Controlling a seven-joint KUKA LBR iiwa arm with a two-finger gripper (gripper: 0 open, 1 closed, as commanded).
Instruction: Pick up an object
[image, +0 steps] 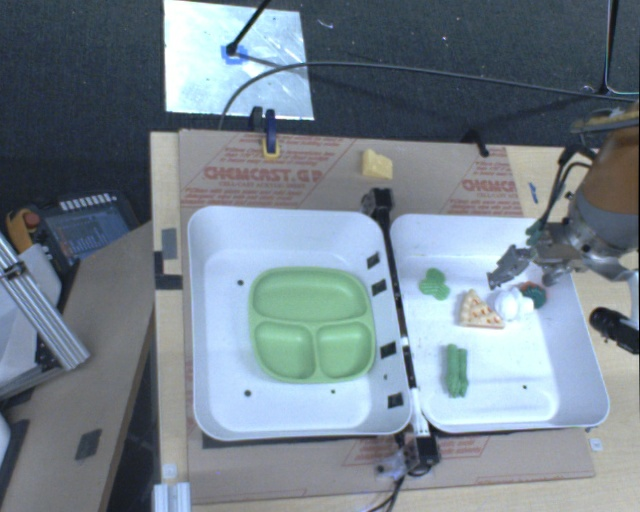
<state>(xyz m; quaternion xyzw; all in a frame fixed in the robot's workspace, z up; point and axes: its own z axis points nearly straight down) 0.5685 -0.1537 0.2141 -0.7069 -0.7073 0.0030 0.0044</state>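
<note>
The right bin (560, 400) holds several small toys. A small green leafy piece (434, 284) lies toward its left. A yellow pizza-like wedge (480, 311) lies in the middle, touching a white round piece (511, 305). A small teal piece (536, 296) sits just right of the white one. A long green pod (456, 370) lies nearer the front. My gripper (522, 278) hangs open just above the white and teal pieces, at the bin's upper right, with nothing between its fingers. The grey arm (608, 200) rises from it at the right edge.
The left bin (215, 250) bears a green divided plate (310, 323). A yellow block (377, 163) lies on the cardboard behind the bins. A black divider with clips (392, 310) runs between the bins. A clamp (268, 130) stands at the back.
</note>
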